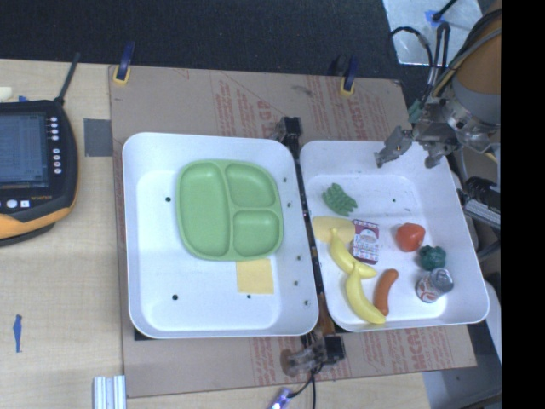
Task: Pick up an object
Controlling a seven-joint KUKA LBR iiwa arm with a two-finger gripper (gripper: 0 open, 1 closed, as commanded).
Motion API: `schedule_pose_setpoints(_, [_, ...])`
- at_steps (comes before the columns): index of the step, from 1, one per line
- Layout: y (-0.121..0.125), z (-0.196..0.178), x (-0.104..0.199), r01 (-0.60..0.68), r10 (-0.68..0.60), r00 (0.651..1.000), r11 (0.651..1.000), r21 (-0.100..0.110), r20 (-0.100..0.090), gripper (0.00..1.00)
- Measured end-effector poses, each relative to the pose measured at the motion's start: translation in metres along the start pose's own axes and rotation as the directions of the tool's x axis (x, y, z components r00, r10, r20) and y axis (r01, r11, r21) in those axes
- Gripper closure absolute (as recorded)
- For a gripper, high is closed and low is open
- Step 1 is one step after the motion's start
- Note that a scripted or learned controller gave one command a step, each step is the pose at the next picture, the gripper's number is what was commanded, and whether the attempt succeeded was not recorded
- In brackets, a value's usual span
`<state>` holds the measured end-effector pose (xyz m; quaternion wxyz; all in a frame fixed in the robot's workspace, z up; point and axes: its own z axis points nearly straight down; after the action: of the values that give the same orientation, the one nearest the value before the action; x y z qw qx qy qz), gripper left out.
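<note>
Hand (412, 143) is seen above the right bin's (477, 305) far edge, its fingers spread apart with nothing between them. No object has been picked yet: banana (351, 281), carton (365, 241), tomato (410, 236) and can (433, 285) lie in that bin. Descent, grasp and lift are judged outstanding.

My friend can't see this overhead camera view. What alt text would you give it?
A robot's hand hovers over the far edge of the right white bin, which holds toy food: a banana, sausage, tomato, green vegetable, small carton and can. The left bin holds a green divided plate and a yellow cheese slice.
</note>
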<state>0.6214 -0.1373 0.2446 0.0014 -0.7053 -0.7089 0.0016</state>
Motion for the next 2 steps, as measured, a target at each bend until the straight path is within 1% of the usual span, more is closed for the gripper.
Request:
schedule_pose_setpoints(1, [-0.011,0.062,-0.065,-0.001,0.001,1.000,1.000,0.001,0.002,0.00])
schedule_pose_setpoints(2, [-0.054,0.154,-0.074,0.000,0.000,1.000,1.000,0.002,0.000,0.00])
